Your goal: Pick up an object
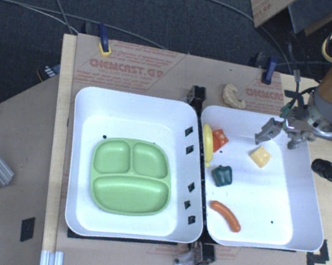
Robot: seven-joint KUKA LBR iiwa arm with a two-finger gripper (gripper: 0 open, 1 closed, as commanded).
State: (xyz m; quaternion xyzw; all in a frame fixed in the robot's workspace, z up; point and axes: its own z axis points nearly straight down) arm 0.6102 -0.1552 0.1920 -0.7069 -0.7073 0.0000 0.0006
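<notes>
Orange sausage (225, 215) lies slantwise, long axis upper-left to lower-right.

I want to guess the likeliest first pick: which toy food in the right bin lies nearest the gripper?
The pale yellow cheese wedge, just below the gripper. The pepper, sausage, red piece and banana lie farther left.

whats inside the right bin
In the right bin: a cheese wedge, green pepper, sausage, a red piece and banana. The gripper covers its upper corner.
</notes>
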